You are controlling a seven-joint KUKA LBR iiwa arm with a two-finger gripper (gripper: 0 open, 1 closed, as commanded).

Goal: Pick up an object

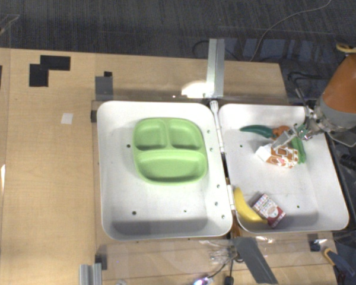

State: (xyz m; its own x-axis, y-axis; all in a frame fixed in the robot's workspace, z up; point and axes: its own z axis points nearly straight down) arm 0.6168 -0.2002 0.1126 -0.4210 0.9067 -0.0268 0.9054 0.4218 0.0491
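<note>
The right bin (320,200) holds several objects. A white and orange patterned packet (282,156) lies in its far half, with a dark green curved piece (258,130) to its left and a thin green strip (301,151) at its right side. A yellow banana (244,205) and a small red box (267,209) lie near the front left corner. My gripper (295,132) reaches in from the right and hangs just above the packet's far right edge. Nothing is seen held in it.
A green divided plate (169,149) sits in the middle of the left bin (115,218). A metal post (216,70) stands behind the divider between the bins. The arm's orange band (347,91) is over the right bin's far right corner.
</note>
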